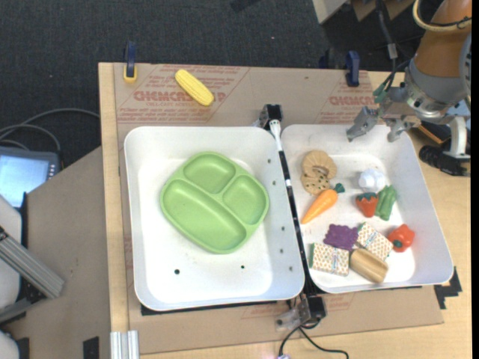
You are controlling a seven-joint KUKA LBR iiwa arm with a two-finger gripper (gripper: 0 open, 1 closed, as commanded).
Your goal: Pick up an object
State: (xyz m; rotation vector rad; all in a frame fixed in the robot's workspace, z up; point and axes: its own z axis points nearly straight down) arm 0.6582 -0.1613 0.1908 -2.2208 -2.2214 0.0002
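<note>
My gripper (378, 129) hangs over the far edge of the right bin (426, 200), its two fingers spread open with nothing between them. Below it in this bin lie a round cookie (318, 170), an orange carrot (322, 203), a white ball (370, 179), a red fruit (366, 203) and a green vegetable (387, 202). Nearer the front are purple grapes (341, 235), a red pepper (402, 236), patterned crackers (331, 259) and a bread roll (369, 265). The white ball is the closest item to the gripper, still well apart from it.
A green divided plate (214, 200) sits in the left bin (146, 223). A yellow corn cob (194, 87) lies on the cardboard behind that bin. Blue clamps (130, 60) hold the board's back edge. A black hinge (271, 115) sits between the bins.
</note>
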